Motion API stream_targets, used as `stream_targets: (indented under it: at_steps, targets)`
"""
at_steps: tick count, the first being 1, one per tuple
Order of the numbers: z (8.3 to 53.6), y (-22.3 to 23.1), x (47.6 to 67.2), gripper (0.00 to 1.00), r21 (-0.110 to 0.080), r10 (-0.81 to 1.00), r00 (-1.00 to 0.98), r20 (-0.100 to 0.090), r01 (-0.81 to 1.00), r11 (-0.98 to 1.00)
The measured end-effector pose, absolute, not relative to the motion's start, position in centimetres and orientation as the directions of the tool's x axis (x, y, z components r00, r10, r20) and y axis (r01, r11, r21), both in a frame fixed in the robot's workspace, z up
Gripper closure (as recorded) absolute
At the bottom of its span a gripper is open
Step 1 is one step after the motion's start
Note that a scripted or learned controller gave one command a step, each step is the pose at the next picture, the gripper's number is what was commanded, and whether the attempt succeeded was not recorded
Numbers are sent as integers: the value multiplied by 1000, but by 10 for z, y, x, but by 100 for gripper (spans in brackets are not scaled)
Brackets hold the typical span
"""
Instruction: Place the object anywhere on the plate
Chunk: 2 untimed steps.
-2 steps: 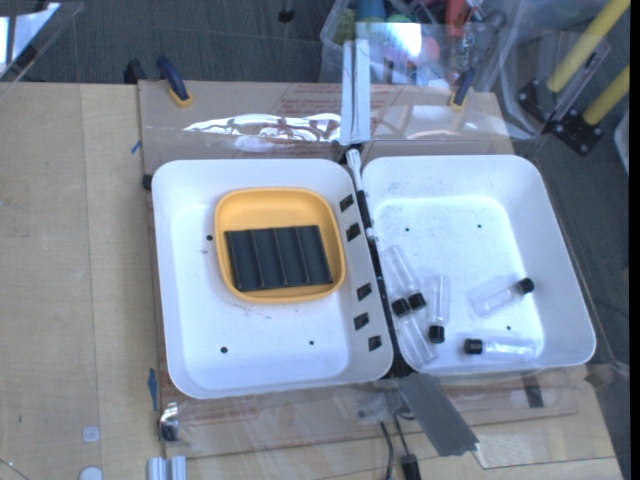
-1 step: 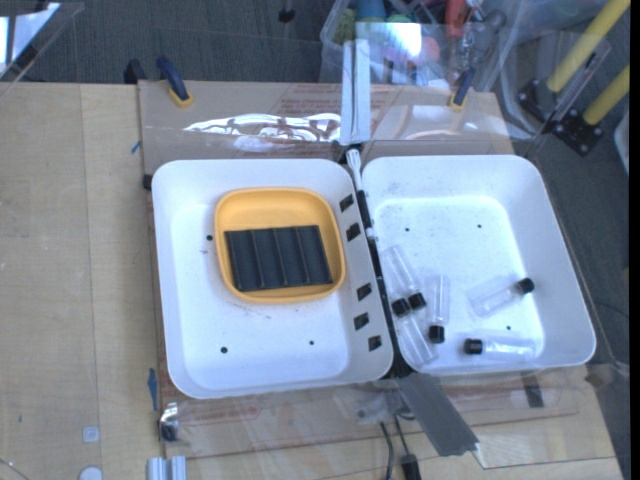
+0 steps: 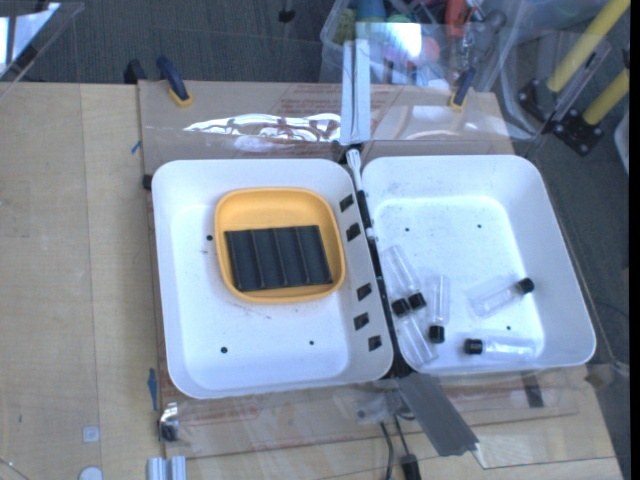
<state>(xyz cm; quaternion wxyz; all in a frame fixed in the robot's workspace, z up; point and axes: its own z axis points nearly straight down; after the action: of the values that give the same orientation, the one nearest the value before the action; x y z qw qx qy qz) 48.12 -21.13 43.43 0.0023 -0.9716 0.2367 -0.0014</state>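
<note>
Bench: pale wood surface (image 3: 60, 268) bearing two shallow white bins side by side, touching along their inner walls.
Left bin (image 3: 190, 348): holds a yellow plate (image 3: 232, 208), rounded square, near the bin's middle.
Plate contents: dark ribbed rectangular insert (image 3: 277, 258) lying flat within the plate rim.
Right bin (image 3: 470, 183): holds several clear vials with black caps, loose in its near half.
Vials: cluster (image 3: 410, 303) by the inner wall; one (image 3: 500, 294) tilted, apart toward the right; one (image 3: 497, 346) lying near the front wall.
Background: clear tub of coloured items (image 3: 420, 8) behind the bins.

Wooden bench (image 3: 70, 268) bears two white bins: left bin (image 3: 180, 268), right bin (image 3: 540, 218), touching.
</note>
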Motion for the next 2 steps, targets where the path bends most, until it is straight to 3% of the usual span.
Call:
stream_targets:
  at_steps: [1,2]
  targets:
    - [434,-221,489,100,-6,-198,980,2,-198,-980]
    - [434,-221,487,100,-8,-194,981,3,-194,-981]
